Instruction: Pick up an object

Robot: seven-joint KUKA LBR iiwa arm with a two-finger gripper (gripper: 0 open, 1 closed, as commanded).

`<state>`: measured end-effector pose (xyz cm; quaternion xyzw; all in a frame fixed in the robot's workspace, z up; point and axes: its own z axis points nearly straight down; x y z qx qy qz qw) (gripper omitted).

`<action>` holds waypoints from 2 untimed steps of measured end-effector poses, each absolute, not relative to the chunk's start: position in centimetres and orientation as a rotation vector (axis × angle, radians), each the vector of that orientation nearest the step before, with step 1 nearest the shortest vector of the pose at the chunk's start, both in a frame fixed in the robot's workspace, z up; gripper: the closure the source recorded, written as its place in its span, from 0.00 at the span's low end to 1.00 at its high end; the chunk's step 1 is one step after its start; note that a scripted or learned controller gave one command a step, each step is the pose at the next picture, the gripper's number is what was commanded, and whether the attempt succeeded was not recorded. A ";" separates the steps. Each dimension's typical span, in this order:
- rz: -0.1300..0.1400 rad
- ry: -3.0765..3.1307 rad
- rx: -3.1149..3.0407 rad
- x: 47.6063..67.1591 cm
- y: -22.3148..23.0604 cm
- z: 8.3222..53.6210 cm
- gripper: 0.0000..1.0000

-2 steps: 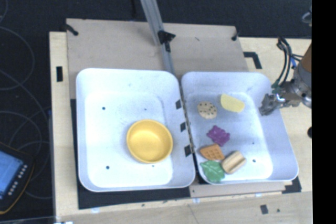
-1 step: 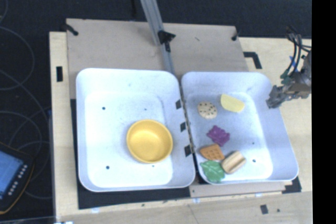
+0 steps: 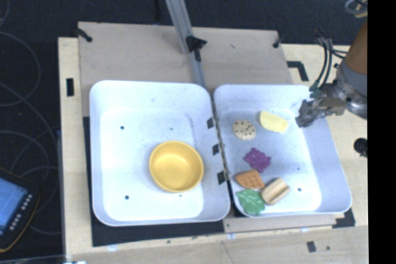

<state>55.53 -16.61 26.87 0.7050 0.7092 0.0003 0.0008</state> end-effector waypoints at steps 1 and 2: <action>0.003 2.229 2.213 55.2 -11.8 27.4 1.00; 0.003 2.229 2.213 54.2 -6.8 27.6 1.00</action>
